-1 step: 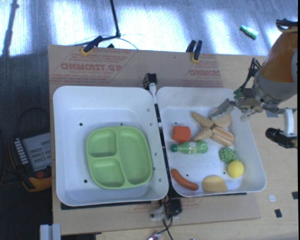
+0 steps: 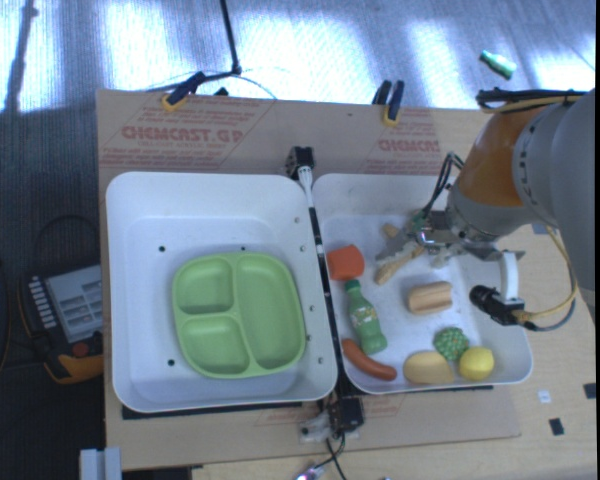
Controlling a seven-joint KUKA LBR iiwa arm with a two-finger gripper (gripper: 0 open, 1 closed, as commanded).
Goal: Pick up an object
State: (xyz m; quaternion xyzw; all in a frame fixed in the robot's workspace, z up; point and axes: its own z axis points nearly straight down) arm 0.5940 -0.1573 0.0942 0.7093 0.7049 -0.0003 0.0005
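Camera view: gripper point(image 2: 412, 238) sits low in right bin point(image 2: 380, 190), fingers apart w/ nothing visibly between them, tips just above bread roll point(image 2: 429, 296) and beside orange block point(image 2: 346, 261), prob. lining up a pick; green tray point(image 2: 240, 314) in left bin point(image 2: 150, 208).

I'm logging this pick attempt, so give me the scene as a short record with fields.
left bin: green divided plate
right bin: orange block, green bottle, sausage, bread roll, potato, broccoli, lemon
end effector: low in right bin, upper middle, near bread roll
grasp: cannot tell
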